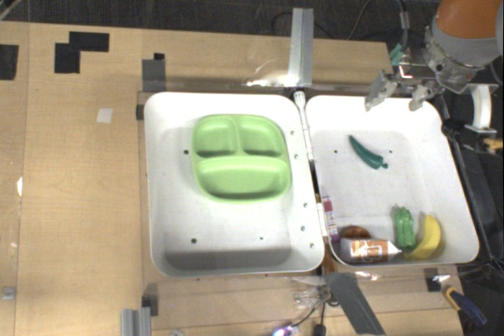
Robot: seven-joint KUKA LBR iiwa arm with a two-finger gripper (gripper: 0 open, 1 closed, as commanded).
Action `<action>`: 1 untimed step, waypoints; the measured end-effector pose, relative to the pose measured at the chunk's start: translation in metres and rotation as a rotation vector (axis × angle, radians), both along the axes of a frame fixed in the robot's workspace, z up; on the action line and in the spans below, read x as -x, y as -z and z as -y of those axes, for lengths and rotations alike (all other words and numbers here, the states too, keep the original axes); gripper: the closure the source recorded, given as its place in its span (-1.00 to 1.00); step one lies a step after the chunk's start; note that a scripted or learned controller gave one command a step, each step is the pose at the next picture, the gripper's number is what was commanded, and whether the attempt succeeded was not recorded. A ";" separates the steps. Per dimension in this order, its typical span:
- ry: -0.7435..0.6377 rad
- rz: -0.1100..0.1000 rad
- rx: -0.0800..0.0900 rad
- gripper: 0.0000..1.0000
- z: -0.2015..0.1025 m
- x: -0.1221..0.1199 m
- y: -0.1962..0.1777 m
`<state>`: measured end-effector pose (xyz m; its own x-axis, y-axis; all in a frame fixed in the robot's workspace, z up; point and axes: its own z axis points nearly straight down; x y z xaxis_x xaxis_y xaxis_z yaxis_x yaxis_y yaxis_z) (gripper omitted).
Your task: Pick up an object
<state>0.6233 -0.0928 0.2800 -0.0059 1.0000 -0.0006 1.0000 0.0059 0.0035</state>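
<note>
Pale wood covers the desk [71,193] from my remote seat, with two shallow white bins side by side on it. I'll work from the near edge back.

Closest to me, in the near corner of the right bin [449,169], several small things are bunched together: a brown-and-white packet [370,249] lying on its side, a brown lump [354,233] just behind it, a green toy vegetable [404,227] and a banana [428,238] touching or nearly touching it. Further back, alone on the bin floor, lies a dark green pepper-like piece [367,153], well apart from that cluster.

The left bin [169,232] holds a light green divided plate [239,156], flat and roughly centred.

At the far right corner of the right bin, the end effector [396,93] hangs over the bin's back rim, below the orange band of the arm [471,4]. I see two fingers standing apart with nothing between them, so it is spread and carrying nothing.

As I judge it, the pick has not begun: every candidate rests in the bin and none is lifted. What remains is the whole job: choose one, descend, close, raise. The lone green piece looks the easiest target, being nearest the end effector and free of neighbours.
</note>
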 end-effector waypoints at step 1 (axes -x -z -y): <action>0.010 -0.002 -0.001 -1.00 -0.004 0.016 0.146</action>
